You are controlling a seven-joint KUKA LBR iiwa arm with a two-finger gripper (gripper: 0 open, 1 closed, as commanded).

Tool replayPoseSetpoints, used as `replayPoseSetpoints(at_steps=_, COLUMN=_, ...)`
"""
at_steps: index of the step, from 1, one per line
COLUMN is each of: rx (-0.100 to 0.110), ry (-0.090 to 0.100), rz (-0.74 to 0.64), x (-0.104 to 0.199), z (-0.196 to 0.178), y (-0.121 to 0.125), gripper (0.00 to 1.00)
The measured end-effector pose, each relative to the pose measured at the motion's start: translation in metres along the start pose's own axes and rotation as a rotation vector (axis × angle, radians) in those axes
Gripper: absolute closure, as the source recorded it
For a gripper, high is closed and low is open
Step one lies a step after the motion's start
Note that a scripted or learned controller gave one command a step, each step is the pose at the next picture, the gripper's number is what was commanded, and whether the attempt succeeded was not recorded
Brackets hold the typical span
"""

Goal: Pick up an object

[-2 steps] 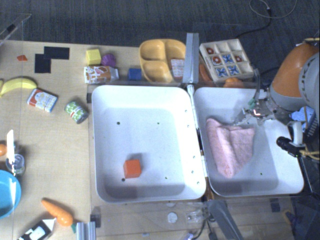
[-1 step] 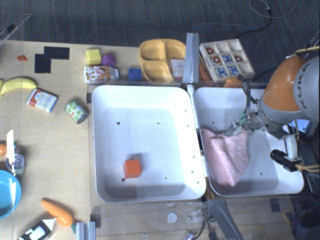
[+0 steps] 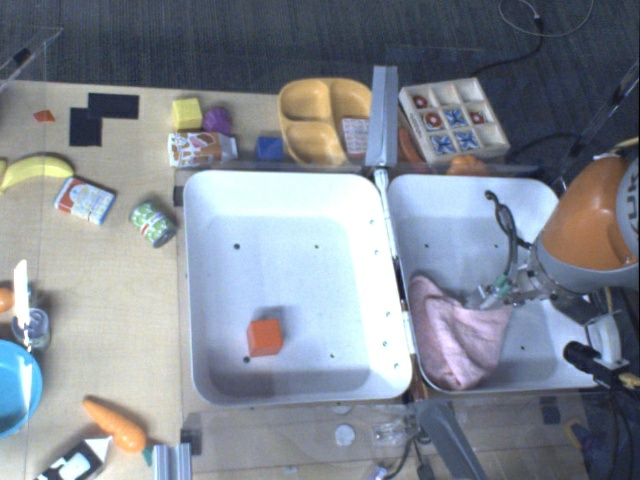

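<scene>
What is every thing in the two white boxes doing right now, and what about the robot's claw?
Orange block: sitting flat in the left bin, untouched, far from the arm.
Pink cloth: crumpled in a heap in the right bin, against its left wall.
Gripper: down at the cloth's upper right edge; too blurred to tell if it has hold of the cloth.

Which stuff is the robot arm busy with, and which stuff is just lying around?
For the job:
- pink cloth in the right bin
- orange block in the left bin
- gripper, right at the cloth's edge

Just lying about:
- banana
- carrot
- yellow tray
- tic-tac-toe board
</scene>
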State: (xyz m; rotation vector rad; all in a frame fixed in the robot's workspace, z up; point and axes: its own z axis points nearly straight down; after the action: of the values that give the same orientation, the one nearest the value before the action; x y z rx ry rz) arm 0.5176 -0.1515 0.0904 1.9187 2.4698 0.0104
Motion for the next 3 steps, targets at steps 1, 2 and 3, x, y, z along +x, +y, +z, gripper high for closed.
replayPoseSetpoints(at_steps=1, rx=-0.012, ry=-0.007, rz=-0.001, x=-0.002, z=-0.014, y=0.005, gripper=1.0)
replayPoseSetpoints(at_steps=2, rx=-0.012, ry=-0.007, rz=-0.001, x=-0.002, z=-0.014, y=0.005, gripper=0.0)
replayPoseSetpoints(at_steps=3, rx=-0.002, ry=0.002, rz=-0.093, x=0.047, z=0.001, y=0.064, gripper=0.0)
